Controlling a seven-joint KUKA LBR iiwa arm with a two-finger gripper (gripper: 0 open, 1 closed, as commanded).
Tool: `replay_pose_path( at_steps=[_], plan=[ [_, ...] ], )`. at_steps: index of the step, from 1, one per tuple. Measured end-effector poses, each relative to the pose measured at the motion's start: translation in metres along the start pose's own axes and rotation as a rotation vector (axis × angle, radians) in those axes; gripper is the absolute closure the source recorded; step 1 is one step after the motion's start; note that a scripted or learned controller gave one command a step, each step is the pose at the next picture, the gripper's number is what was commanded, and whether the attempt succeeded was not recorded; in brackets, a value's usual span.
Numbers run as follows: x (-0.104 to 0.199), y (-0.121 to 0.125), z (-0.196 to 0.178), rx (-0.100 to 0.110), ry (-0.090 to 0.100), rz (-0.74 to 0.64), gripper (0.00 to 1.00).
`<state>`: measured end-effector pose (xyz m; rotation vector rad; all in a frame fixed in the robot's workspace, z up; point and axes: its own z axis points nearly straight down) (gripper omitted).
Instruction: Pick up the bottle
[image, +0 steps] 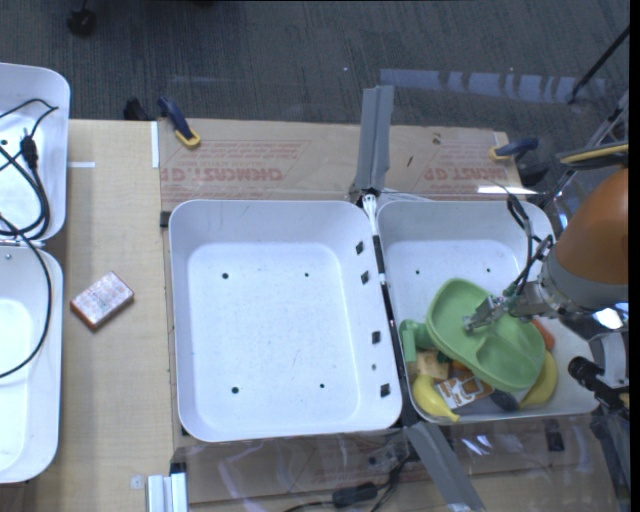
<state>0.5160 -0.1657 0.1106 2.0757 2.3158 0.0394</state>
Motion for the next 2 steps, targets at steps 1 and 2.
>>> replay_pose_path(
  at_steps=[1, 2],
  plan=[
    [0.0021, 0.0030, -0.0066, -0.001, 0.005, -0.001, 1.00],
    [0.0010, 0.0017, -0.0061, 0.002, 0.003, -0.001, 0.00]
  ],
)
